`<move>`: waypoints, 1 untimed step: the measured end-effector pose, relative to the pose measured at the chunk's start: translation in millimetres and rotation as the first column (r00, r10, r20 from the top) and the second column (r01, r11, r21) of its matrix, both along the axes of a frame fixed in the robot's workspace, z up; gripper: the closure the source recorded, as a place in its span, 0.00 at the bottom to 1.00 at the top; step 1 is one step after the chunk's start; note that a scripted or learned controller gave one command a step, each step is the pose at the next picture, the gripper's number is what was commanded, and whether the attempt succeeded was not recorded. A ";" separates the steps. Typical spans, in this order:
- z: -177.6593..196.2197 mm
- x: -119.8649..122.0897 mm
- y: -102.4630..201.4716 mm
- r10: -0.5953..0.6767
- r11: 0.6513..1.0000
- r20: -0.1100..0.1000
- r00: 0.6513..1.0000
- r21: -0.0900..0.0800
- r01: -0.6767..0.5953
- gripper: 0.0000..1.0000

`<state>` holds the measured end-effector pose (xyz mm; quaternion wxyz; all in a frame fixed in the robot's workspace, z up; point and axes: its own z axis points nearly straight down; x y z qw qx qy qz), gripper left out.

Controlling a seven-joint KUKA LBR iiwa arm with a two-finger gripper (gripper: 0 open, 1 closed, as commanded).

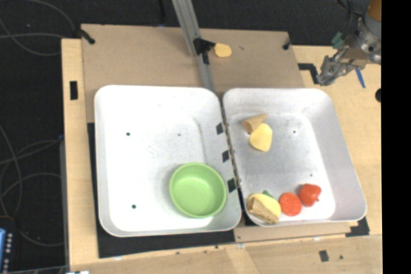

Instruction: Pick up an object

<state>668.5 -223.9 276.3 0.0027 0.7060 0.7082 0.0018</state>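
The end effector (329,70) hangs beyond the right bin's (334,138) far right corner, grip state unclear

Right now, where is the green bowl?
The green bowl sits in the left bin, at its near right corner, close to the divider between both bins.

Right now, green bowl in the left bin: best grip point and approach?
Pinch the rim of the green bowl from straight above, one finger inside and one outside. It sits upright and open, too wide to span. Its far-left rim is likely safest: the near edge crowds the left bin wall. The gripper sits beyond the right bin.
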 end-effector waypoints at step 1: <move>4.4 -9.5 55.5 0.004 1.000 -0.004 1.000 0.002 -0.004 1.00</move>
